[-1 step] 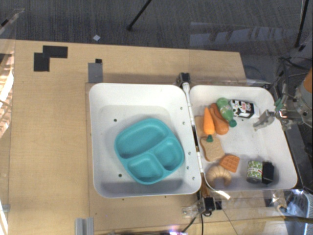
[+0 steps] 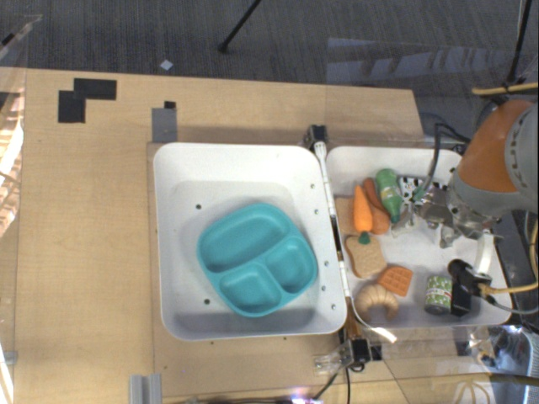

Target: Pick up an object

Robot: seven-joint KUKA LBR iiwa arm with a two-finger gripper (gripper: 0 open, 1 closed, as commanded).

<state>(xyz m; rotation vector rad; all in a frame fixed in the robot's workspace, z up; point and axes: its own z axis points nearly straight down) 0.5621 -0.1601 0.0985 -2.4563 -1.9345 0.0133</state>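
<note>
Camera view: left bin [image 2: 173, 225] holds a teal divided plate [image 2: 257, 259]. Right bin [image 2: 497, 310] holds the candidates, clustered on its left side: orange carrot [image 2: 362, 209] touching a green bottle-like item [image 2: 388, 192], a tan flat cracker-shaped piece [image 2: 367, 257], an orange waffle-like square [image 2: 396, 279], a croissant [image 2: 377, 300], and a small green can [image 2: 438, 294] apart to the right. The gripper [image 2: 425, 210] sits just right of the carrot and bottle; cannot tell its finger state, nothing seen held. Judgement: these look like light, stiff plastic toys, smooth and slippery. The carrot is best taken across its thick middle; the flat pieces look hard to pinch.
</note>
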